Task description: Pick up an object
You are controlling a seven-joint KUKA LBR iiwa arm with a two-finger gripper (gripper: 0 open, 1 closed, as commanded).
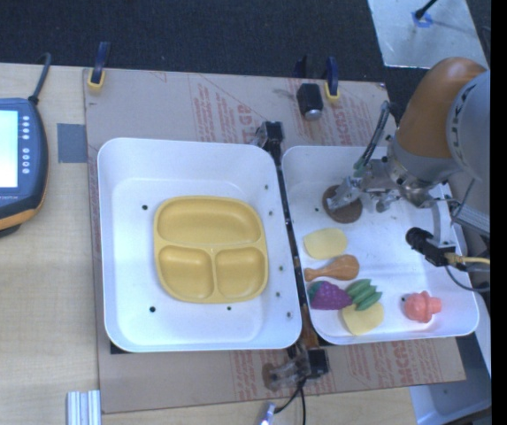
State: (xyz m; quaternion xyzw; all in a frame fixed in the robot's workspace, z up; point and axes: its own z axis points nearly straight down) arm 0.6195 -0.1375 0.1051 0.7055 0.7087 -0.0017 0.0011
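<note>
In the right white plastic bin (465, 326), my hand (352, 195) hovered over a round brown piece (342, 204), grip unreadable, nothing visibly lifted yet.

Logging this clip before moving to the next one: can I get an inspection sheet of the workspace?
Surface: wooden bench with cardboard sheet, two white bins side by side.
Job's things: right bin holds brown round piece, pale yellow slice, drumstick, purple grapes, green piece, pink piece.
Clutter: yellow divided tray in left bin.
Grippers: gripper over the right bin's far end, beside the brown piece.
Cables: along the arm.
Surroundings: teach pendant, clamps.
</note>
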